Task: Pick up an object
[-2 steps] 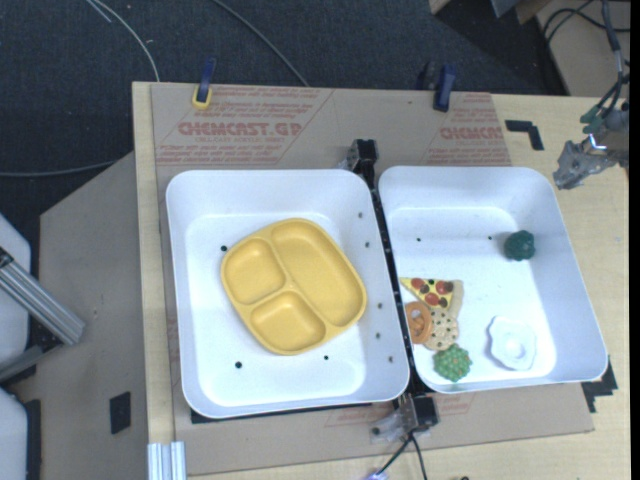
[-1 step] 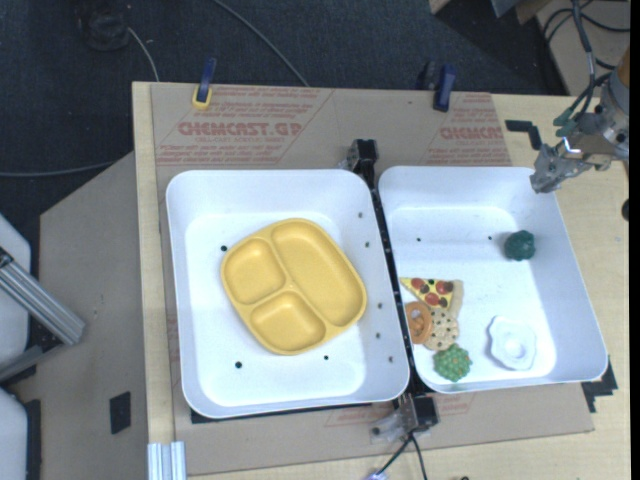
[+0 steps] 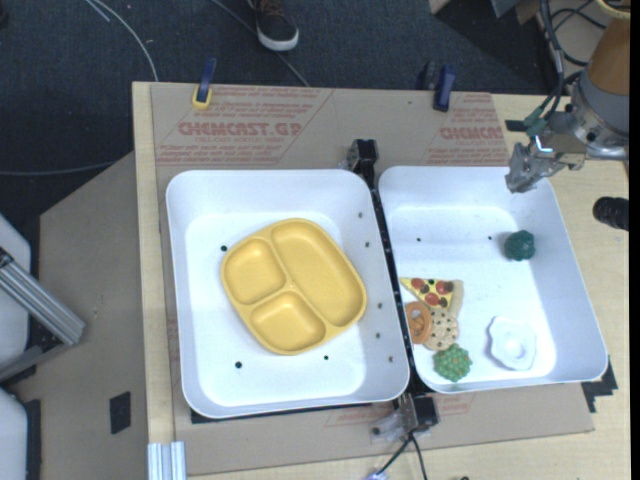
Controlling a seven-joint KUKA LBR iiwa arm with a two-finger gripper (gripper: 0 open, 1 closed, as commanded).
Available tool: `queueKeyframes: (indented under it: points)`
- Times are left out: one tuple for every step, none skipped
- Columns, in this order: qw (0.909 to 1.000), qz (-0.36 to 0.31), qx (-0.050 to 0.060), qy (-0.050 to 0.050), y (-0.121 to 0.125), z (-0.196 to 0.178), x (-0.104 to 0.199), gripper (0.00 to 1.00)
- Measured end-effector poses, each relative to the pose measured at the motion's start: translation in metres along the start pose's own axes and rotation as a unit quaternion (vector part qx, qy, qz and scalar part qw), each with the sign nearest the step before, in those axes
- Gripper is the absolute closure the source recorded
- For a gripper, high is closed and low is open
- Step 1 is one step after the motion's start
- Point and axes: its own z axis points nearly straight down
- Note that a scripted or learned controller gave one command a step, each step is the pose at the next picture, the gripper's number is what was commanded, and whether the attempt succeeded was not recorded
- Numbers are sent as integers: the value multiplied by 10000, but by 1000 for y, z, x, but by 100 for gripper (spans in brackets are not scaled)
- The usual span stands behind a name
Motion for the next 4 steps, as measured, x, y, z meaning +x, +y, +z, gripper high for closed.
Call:
queueKeyframes:
  points:
    - [10000, 0, 0, -1, -8, 1, 35, 100]
    - [10000, 0, -1, 0, -9, 1, 72, 100]
    - [10000, -1, -2, 0, -22, 12, 111, 100]
    - [10000, -1, 0, 0, -30, 20, 158, 100]
